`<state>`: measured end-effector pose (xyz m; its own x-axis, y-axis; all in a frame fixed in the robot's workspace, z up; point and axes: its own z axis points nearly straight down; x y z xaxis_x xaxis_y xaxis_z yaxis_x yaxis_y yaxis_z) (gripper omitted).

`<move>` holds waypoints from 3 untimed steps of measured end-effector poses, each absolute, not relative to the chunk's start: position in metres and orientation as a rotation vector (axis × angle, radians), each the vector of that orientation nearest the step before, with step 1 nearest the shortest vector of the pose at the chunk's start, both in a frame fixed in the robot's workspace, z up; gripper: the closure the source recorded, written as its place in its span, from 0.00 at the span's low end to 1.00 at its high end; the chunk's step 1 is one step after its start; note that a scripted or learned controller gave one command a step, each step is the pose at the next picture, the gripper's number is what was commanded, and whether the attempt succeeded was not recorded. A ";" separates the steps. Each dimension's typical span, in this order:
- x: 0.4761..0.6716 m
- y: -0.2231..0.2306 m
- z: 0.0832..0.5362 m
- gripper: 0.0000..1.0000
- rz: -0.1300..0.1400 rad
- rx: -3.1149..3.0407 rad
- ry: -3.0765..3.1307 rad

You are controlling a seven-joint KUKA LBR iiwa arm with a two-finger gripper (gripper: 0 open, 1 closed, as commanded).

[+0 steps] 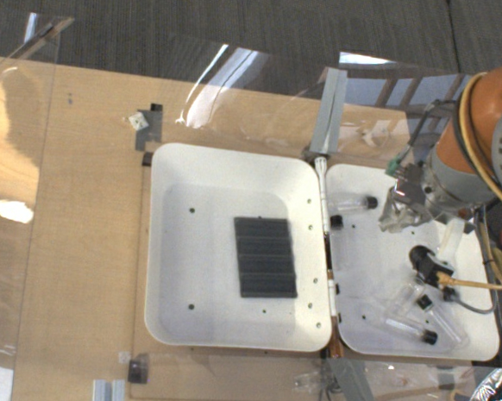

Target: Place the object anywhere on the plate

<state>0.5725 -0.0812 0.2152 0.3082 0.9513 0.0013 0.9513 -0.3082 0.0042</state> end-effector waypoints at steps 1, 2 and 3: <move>0.529 -0.034 0.207 1.00 0.003 2.836 1.351; 0.487 0.043 0.184 1.00 0.000 3.042 0.794; 0.488 0.111 0.221 1.00 0.004 3.105 0.487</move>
